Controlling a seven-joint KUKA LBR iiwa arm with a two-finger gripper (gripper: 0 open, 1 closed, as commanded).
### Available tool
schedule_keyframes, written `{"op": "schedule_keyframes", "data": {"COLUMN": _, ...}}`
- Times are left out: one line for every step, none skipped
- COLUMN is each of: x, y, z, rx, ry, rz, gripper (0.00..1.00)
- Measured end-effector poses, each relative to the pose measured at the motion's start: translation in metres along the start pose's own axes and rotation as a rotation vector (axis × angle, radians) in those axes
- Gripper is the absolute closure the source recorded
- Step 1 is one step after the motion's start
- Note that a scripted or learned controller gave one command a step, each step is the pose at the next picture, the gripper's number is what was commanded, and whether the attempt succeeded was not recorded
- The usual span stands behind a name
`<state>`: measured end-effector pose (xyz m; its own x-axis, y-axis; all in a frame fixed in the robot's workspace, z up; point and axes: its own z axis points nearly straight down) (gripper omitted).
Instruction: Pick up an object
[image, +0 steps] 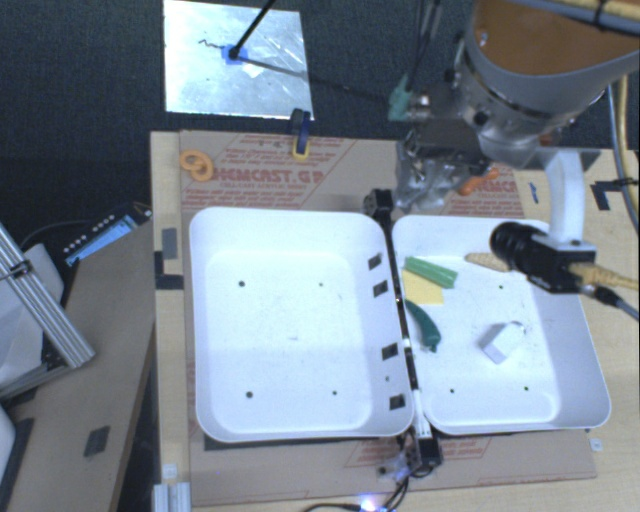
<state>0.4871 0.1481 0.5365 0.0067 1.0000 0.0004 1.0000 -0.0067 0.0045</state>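
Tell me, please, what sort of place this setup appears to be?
Probably a robotics lab test bench: two shallow white plastic bins sit clipped side by side on a printed cardboard sheet, a grey arm with an orange band hangs above, and cables trail about.

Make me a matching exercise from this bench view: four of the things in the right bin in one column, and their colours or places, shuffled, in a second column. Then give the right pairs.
Things:
1. flat square pad
2. small block
3. bar-shaped piece
4. curved piece

Descriptions:
A. dark green, lying along the divider between the bins
B. yellow, partly under a green thing
C. white-grey, out toward the middle of the right bin
D. light green, lying across the yellow thing's upper edge

Pairs: 1-B, 2-C, 3-D, 4-A
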Motion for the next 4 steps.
{"op": "schedule_keyframes", "data": {"x": -0.09, "y": 0.0, "z": 0.001, "rx": 0.001, "ry": -0.002, "rz": 0.002, "gripper": 1.0}}
{"op": "schedule_keyframes", "data": {"x": -0.084, "y": 0.0, "z": 0.001, "rx": 0.002, "ry": 0.0, "rz": -0.01, "gripper": 0.0}}
{"op": "schedule_keyframes", "data": {"x": -0.084, "y": 0.001, "z": -0.01, "rx": -0.002, "ry": 0.001, "rz": -0.013, "gripper": 1.0}}
{"op": "schedule_keyframes", "data": {"x": -0.084, "y": 0.001, "z": -0.01, "rx": 0.0, "ry": 0.001, "rz": -0.013, "gripper": 0.0}}
